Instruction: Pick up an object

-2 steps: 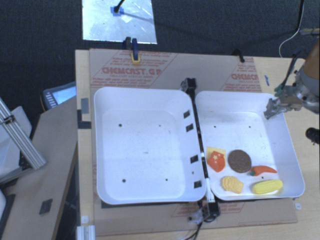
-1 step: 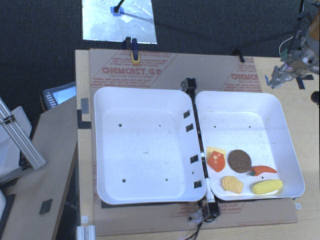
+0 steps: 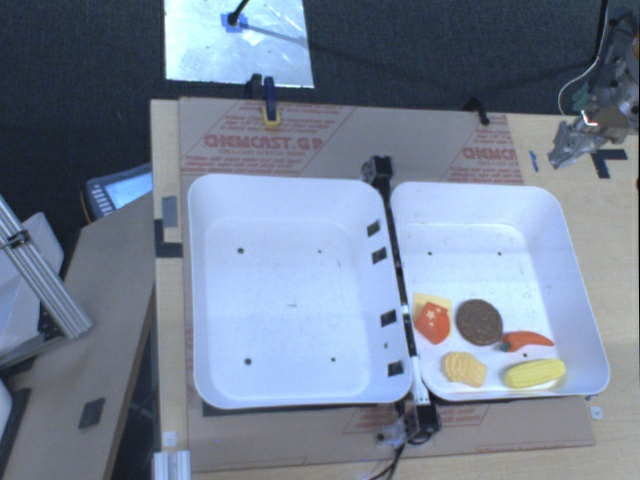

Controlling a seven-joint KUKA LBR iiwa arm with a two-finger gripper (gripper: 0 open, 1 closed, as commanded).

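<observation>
Several small toy foods lie in the front part of the right bin: a yellow-and-red wedge, a round brown patty, a red chili pepper, a yellow waffle-like piece and a yellow corn cob. My gripper hangs at the far right, above the bench behind the right bin's back corner, well away from the foods. Nothing shows between its fingers.
The left bin sits beside the right one, joined by black clips along the divide. A shiny metal sheet lies at the back. A grey rail and a side table stand at the left.
</observation>
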